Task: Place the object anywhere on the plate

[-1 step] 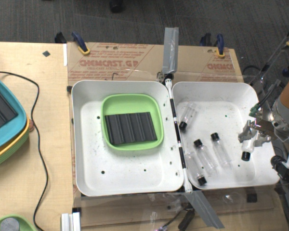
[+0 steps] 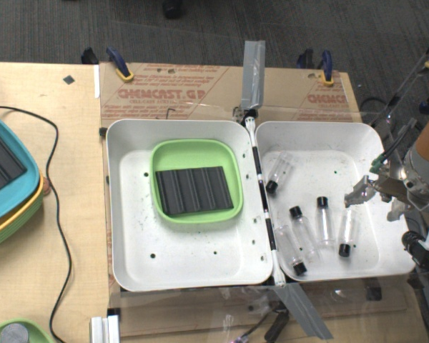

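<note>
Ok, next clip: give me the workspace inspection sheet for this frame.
Surface: wooden bench with two white bins, left bin and right bin, on cardboard.
Job's things: green plate in the left bin, a dark ribbed insert on it; clear vials with black caps scattered in the right bin, none on the plate.
Clutter: stacked teal and yellow trays at the bench's left.
Gripper: gripper over the right bin's right side; finger state unclear.
Cables: black cable running across the bench.
Surroundings: clamps on the cardboard; grey carpet behind.
</note>
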Controlling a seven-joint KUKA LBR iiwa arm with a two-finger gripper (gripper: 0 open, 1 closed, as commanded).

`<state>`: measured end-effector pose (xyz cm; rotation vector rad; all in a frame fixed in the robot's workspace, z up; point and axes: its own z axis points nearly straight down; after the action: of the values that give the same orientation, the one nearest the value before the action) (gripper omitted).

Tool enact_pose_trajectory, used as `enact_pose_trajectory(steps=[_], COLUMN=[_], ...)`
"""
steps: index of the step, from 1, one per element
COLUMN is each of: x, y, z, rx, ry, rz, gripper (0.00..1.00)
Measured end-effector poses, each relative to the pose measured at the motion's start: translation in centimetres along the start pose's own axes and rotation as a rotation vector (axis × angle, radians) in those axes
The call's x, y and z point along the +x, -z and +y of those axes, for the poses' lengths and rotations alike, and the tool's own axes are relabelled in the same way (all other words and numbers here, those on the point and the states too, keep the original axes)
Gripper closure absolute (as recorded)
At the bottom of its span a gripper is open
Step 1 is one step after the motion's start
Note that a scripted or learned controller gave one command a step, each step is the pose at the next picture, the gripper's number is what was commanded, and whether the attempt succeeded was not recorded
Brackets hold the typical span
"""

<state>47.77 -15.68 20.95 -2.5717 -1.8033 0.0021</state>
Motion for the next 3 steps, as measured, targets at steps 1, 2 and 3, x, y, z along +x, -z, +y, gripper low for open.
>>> enact_pose_trajectory(steps=[1, 2, 3], x=[-2.9, -4.5, -5.4], y=[4.6, 7.4, 10.5], z=[3.1, 1.6, 1.9], rx=[0.003, 0.002, 0.003], ry=[-0.275, -0.57, -0.833], rz=[-0.003, -0.003, -0.004], gripper=[0.0, 0.0, 0.0])
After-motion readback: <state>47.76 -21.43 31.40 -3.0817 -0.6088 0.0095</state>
